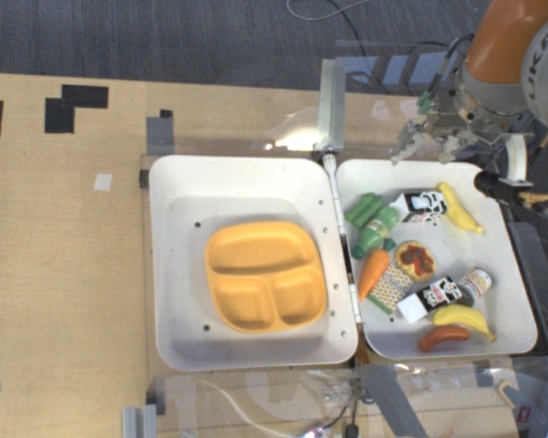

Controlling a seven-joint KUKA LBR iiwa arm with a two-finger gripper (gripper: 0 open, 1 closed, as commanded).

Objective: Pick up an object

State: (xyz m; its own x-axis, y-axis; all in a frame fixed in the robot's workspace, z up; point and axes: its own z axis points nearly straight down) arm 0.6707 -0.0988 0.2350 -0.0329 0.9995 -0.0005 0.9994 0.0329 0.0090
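Observation:
The right bin [521, 281] holds several toy foods. Among them are two green vegetables [370, 213], a carrot [374, 272], a small pizza [415, 258] and two black-and-white cartons [425, 205]. There are also a can [476, 283], two bananas [459, 208] and a red sausage [443, 338]. My gripper [438, 141] hangs over the far edge of the right bin, above and behind the upper carton and banana. Nothing shows beneath it.
A yellow divided tray [265, 276] lies in the left bin [173, 245]. A metal divider post [333, 108] stands between the bins at the back. A cable [347, 16] runs along the floor behind the bench. The arm [511, 35] fills the upper right.

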